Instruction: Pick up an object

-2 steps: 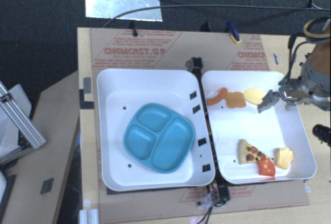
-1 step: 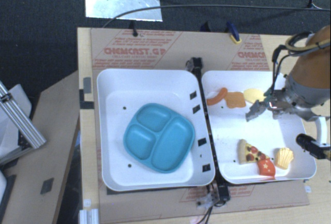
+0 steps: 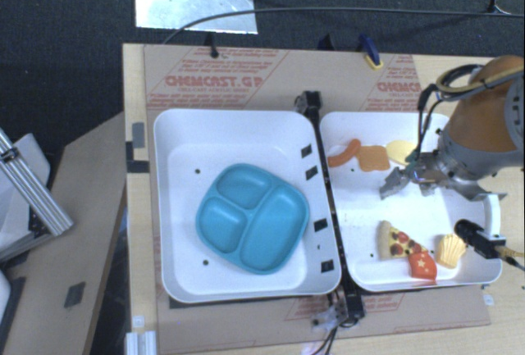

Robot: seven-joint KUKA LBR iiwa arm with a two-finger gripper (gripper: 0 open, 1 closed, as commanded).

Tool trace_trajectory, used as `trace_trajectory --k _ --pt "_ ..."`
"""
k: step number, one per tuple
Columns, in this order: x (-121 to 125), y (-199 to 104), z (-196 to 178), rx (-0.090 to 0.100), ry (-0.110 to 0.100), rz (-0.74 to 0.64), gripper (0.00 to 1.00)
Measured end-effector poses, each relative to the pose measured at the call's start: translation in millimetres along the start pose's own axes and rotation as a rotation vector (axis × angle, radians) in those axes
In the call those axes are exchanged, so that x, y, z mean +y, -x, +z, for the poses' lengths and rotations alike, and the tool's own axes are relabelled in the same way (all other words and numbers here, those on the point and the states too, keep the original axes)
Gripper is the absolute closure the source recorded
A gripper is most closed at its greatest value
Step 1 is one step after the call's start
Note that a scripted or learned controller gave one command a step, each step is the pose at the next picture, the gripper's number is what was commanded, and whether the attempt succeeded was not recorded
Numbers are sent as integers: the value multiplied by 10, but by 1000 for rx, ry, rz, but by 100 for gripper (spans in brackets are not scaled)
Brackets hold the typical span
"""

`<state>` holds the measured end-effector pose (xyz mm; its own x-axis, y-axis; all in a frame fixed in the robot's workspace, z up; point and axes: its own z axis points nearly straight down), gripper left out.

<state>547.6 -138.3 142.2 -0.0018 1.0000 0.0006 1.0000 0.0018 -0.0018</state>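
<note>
end effector hangs low in the right bin; whether it is wide or narrow, i cannot tell. just beside it lies an orange toy piece, likely light, stiff, slippery; pinch across its short sides.

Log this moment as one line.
arm over right bin | claw above bin floor, nothing seen between fingers | pizza slice lying untouched | blue plate in left bin

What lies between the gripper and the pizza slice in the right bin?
In the camera view, only bare white bin floor separates the gripper from the pizza slice.
</note>
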Motion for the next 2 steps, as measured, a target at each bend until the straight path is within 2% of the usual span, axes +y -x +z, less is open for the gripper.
trace_trajectory --k 1,2 --pt "-1 -4 523 0 -1 0 0" --pt "15 2 387 -1 5 0 100"
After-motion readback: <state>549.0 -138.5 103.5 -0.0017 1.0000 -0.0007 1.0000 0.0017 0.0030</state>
